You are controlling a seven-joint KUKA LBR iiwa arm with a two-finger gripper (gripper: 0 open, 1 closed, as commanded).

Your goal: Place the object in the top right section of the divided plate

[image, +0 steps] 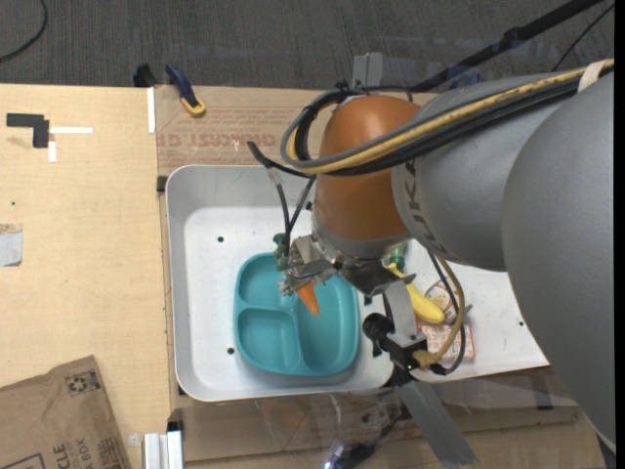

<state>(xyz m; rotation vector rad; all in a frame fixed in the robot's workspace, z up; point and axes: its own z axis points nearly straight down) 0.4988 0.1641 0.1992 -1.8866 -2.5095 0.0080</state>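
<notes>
The orange carrot-shaped object (310, 299) sits right under the gripper (305, 279), its pointed end sticking out just below and slightly to the right of the fingertips. Its upper end is between the metal fingers, so the gripper appears clenched on it, though the big wrist hides much of the contact. The object hangs over, or may already touch, the teal divided plate (264, 345); from this slanted view I cannot tell which.

The plate lies directly beneath and to the lower left of the gripper, with 3 sections visible: 1 small one at the upper left, 1 at the lower left, and a larger one on the right. The carrot tip is over the upper part of the right side, close to the ridge that parts the sections. That looks like the target area.

Judged from this, the carry is done and the object is at or very near the goal. What is left is the release and the retreat of the arm.

Further out, the white bin (195, 262) holds the plate. To the right of the gripper, a yellow banana-like toy (426, 305) and a small packet (461, 345) lie in the same bin, apart from the plate.
</notes>
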